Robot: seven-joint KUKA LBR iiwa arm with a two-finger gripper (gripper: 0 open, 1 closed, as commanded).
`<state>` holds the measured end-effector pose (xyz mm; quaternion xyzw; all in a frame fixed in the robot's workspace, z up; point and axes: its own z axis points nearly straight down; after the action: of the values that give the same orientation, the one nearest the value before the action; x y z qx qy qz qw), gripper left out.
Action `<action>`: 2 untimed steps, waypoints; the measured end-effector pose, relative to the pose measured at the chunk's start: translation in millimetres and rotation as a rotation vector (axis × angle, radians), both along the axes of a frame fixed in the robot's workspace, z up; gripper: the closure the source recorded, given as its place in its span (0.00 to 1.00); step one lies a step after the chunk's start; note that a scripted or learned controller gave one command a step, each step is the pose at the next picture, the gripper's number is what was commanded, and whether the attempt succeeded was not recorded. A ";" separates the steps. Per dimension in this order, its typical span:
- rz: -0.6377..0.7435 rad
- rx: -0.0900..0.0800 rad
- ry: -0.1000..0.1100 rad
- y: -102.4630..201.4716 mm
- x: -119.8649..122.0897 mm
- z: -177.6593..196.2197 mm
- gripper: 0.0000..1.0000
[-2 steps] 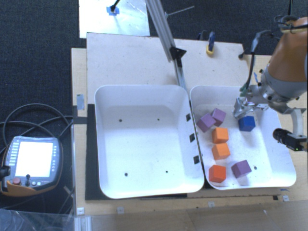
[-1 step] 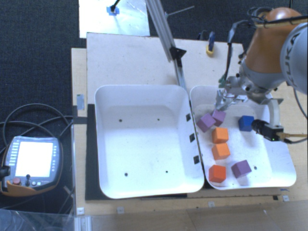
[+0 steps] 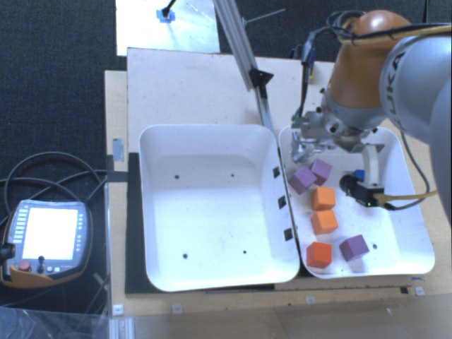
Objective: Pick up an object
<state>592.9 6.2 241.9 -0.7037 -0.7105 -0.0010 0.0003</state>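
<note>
A grey robot arm (image 3: 417, 62) with an orange band comes in from the right and bends down over the far end of the right white bin (image 3: 417, 253). Its gripper (image 3: 305, 149) hangs low at the bin's far left corner, just above the blocks. Whether the gripper is clenched or released cannot be told from this angle, and no block can be seen held in it.

Six foam blocks lie in the right bin. Two purple blocks sit closest to the gripper, side by side: the left purple block (image 3: 303, 179) and the far purple block (image 3: 321, 169), apparently touching each other. Nearer the viewer, a column of three orange blocks runs down the bin's left side: the upper orange block (image 3: 323, 198), the middle orange block (image 3: 324, 222), and the nearest orange block (image 3: 318, 254) at the near edge. A third purple block (image 3: 354, 247) lies just to the right of the nearest orange one. A small blue item (image 3: 358, 176) peeks out beside the arm's black fitting (image 3: 357, 188).

The left white bin (image 3: 152, 210) sits alongside, its wall touching the right bin. A handheld control pendant (image 3: 44, 242) with a bright screen rests far left, off the bench.
</note>
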 end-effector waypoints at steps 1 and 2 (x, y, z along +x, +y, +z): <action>0.000 0.000 -0.003 43.7 20.8 1.8 1.00; -0.001 0.000 -0.002 86.4 38.8 -0.3 1.00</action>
<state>631.7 92.6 241.6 -0.7039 -0.7103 -0.0019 -0.0004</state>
